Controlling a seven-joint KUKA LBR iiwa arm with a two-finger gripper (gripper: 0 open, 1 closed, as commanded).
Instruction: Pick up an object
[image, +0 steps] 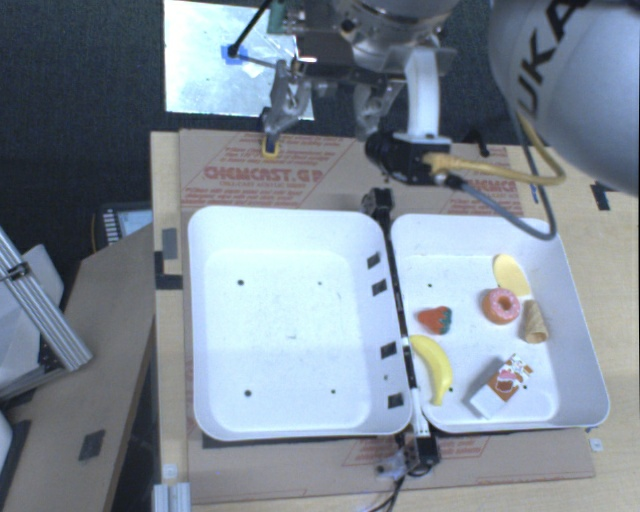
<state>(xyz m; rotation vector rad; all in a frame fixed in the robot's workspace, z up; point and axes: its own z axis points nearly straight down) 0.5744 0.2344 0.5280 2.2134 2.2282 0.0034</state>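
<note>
The claw (325, 105) hangs high beyond the far edge of the bins, over the cardboard, its two fingers spread apart with nothing between them. All the objects lie in the right bin (570, 395): a banana (434, 367) by the divider, a strawberry (435, 320), a pink doughnut (501, 306), a yellow slice (510, 271), an ice-cream cone (534, 322) and a small cake piece (503, 385). The left bin (215, 330) sits beside it.

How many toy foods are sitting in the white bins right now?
6, all in the right bin: a yellow piece at the back, a pink donut, a cone beside it, a strawberry, a banana, and a cake slice in front.
</note>
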